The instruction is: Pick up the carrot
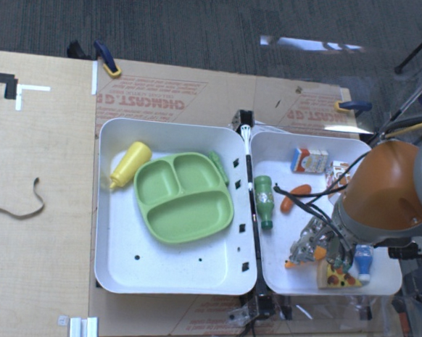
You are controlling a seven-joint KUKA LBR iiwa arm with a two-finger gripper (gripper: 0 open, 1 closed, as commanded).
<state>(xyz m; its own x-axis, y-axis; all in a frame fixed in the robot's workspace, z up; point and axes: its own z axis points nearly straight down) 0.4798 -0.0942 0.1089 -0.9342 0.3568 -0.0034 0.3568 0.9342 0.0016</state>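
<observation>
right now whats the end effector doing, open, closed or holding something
End effector: low in the right bin among small items; whether it is open, closed or holding anything cannot be told.

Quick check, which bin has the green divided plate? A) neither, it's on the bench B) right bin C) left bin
C: the green divided plate lies in the left bin, next to the yellow bottle; the right bin holds the green bottle and small items.
</observation>
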